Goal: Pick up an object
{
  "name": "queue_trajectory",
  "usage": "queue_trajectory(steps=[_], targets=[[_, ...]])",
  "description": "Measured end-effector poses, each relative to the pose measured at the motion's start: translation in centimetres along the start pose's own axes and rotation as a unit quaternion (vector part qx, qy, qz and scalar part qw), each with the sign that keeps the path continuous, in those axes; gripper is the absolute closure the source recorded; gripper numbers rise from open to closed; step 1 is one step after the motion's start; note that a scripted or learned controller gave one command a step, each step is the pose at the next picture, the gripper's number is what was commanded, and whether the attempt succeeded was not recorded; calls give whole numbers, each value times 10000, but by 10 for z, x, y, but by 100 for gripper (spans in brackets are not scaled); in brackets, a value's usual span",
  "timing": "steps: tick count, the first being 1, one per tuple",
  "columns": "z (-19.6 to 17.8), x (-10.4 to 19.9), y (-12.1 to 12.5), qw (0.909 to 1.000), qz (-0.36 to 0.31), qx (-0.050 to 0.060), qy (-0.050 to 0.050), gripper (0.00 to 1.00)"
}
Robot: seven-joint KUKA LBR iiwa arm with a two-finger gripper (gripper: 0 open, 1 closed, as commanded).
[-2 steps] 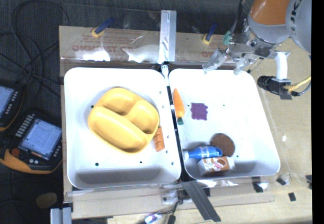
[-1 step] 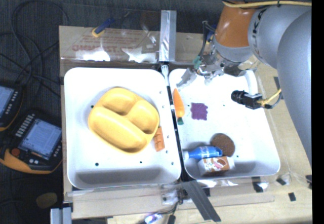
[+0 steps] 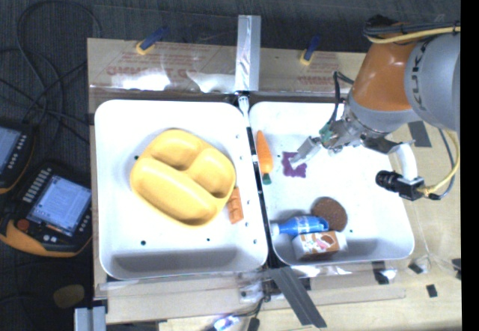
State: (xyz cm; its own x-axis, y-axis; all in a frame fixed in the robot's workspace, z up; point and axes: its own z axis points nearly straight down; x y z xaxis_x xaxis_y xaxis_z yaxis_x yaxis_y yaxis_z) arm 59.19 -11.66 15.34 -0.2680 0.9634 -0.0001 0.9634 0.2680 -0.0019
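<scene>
Your arm's jaws (image 3: 303,155) hang low in the right bin (image 3: 374,247), right at a small purple object (image 3: 292,165); you cannot tell whether they are released or clenched. A carrot (image 3: 263,152) lies just beside it.

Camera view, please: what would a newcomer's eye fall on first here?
A big yellow bread-shaped object dominates the left bin. In the right bin, the gripper hangs just over a small purple piece, with an orange carrot along the dividing wall.
</scene>
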Motion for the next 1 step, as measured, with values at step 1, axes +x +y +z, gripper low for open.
queue_trajectory(steps=[1], targets=[[64,7,17,9993,-364,-52,-31,0]])
